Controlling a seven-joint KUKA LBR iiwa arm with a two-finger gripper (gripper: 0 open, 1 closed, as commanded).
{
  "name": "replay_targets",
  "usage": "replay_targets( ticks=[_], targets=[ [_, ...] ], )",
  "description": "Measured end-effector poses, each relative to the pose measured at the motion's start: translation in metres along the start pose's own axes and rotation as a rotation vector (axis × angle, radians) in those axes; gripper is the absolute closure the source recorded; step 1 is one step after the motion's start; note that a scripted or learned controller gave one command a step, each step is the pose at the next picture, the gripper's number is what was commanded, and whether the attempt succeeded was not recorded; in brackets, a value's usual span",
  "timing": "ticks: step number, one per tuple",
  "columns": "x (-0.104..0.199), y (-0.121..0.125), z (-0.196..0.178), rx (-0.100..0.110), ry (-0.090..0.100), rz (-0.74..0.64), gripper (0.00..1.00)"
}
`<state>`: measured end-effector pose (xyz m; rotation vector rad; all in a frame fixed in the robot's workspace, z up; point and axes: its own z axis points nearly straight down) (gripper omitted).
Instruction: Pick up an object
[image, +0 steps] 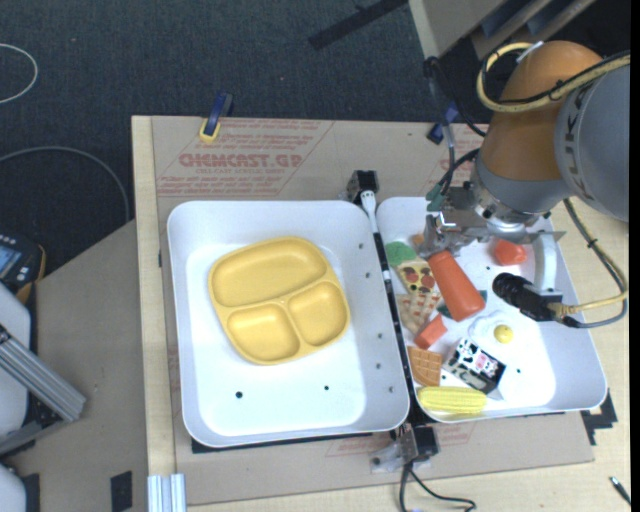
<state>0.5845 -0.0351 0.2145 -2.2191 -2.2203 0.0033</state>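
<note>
While the arm (560, 110) reached in from the right, the left bin (190, 330) lay well to the claw's left and held a yellow tray (278, 298) with three compartments, resting flat near its middle. Further right, the right bin (575, 370) sat under the claw (445, 228), which hung low over that bin's upper left part; whether it was open or closed could not be told. Just left of the claw lay a green piece (399, 251), partly hidden. Directly below it an orange cylinder (455, 283) lay tilted, close beside a pizza slice (417, 283). Lower still were a small red block (432, 331), a waffle (424, 365), a black-and-white cow (474, 364) and a corn cob (451, 401). To the claw's right lay a red piece (508, 253), and below that a fried egg (500, 333).
</note>
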Motion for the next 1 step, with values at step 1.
replay_targets(
  ticks=[1],
  targets=[
    [0.0102, -0.0085, -0.0088, 0.000, 0.001, 0.000, 1.00]
  ],
)
